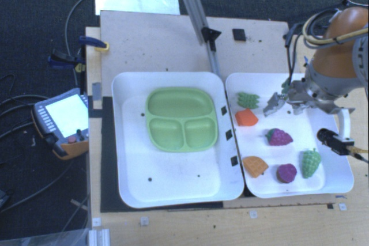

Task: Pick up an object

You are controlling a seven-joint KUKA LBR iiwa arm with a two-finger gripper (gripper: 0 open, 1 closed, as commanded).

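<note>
A pale green divided plate (182, 120) is showing against the white left bin (132, 181). In the white right bin (340, 181), toys are showing dark green (248, 100), orange-red (247, 118), purple (279, 136), light green (310, 162), orange (255, 166) and deep purple (286, 172). The surface (155, 37) is looking pale tan.

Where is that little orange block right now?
The orange block lies in the right bin, near its left wall, just below the green leafy toy and left of the purple grapes.
</note>
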